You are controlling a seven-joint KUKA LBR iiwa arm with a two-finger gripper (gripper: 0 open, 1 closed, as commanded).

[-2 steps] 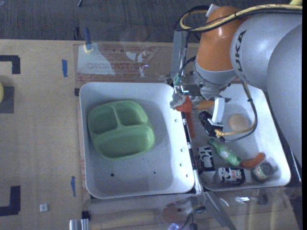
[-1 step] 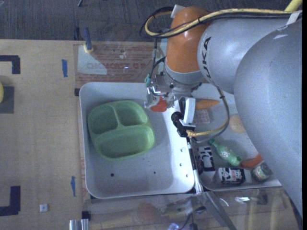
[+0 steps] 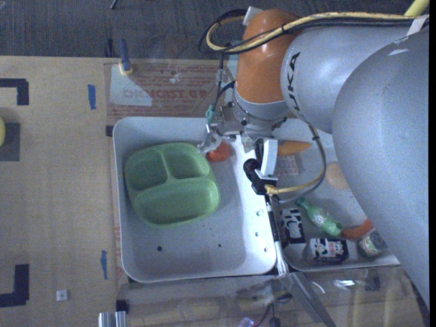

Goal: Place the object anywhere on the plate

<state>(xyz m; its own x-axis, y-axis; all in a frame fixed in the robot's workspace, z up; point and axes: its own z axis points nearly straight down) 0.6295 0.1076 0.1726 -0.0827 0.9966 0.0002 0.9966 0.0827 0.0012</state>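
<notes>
Hovering over the far rim of the left bin (image 3: 129, 251), just past the far right corner of the green plate (image 3: 172, 182) (three compartments, lying toward that bin's far left corner). Fingers (image 3: 209, 142) down beside a small red-orange object (image 3: 219, 153), touching or nearly so; grasping or released, cannot tell. In the right bin (image 3: 340, 263): green bottle (image 3: 319, 216), dark carton (image 3: 329, 249).
</notes>
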